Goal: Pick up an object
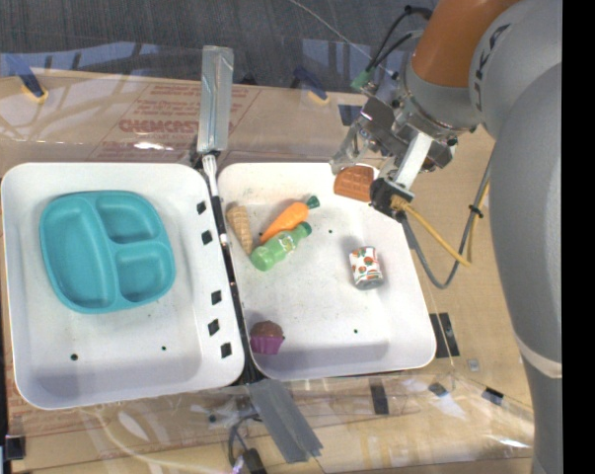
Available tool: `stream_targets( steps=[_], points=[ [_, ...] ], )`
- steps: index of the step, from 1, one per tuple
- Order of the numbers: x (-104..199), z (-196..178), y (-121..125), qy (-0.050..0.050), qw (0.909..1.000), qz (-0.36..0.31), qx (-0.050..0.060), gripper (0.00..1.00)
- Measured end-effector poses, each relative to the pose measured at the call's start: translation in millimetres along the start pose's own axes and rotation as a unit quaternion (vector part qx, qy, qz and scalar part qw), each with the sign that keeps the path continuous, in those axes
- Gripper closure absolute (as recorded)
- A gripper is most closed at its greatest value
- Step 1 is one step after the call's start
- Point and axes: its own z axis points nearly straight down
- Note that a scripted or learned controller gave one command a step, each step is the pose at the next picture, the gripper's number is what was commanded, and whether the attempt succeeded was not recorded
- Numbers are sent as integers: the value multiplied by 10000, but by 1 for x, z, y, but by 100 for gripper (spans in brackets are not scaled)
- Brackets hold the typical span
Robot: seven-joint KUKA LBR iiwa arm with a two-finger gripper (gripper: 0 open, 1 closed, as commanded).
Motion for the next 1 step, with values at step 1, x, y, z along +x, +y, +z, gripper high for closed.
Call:
stream_targets(
  steps=[1],
  points=[
    [-71,98,-21,-58,9999,110,86,100]
  ],
)
